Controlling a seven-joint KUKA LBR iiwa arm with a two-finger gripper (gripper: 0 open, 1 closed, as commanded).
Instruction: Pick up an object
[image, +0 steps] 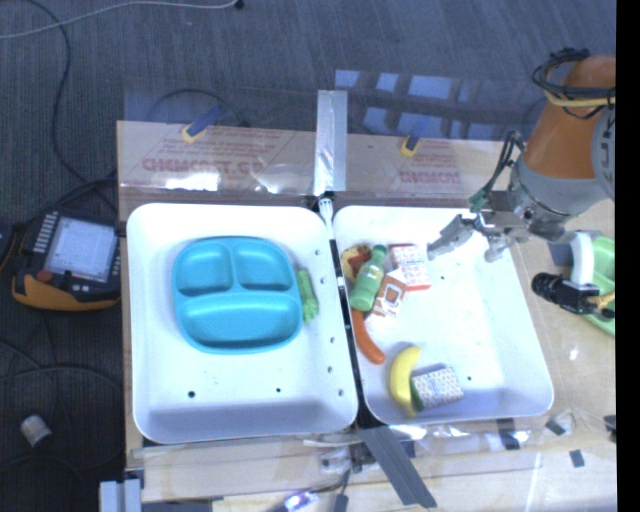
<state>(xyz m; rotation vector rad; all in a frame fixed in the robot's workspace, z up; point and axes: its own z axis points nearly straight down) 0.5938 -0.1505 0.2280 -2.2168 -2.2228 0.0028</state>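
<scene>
My gripper (470, 243) hangs over the back of the right bin (500, 330), just right of the pile of objects. Its two fingers stand apart, open, with nothing between them. To its left lie a white and red packet (406, 264), a second small packet (389, 295) and a green bottle (367, 286). An orange stick-shaped item (367, 342) lies along the bin's left wall. Near the front sit a yellow banana (401, 376) and a grey patterned box (437, 385), touching each other.
The left bin (160, 380) holds a blue divided plate (238, 292), with a green item (307, 295) by its right wall. A green and white object (590, 265) rests on the bench right of the bins. A handheld pendant (68, 258) lies far left.
</scene>
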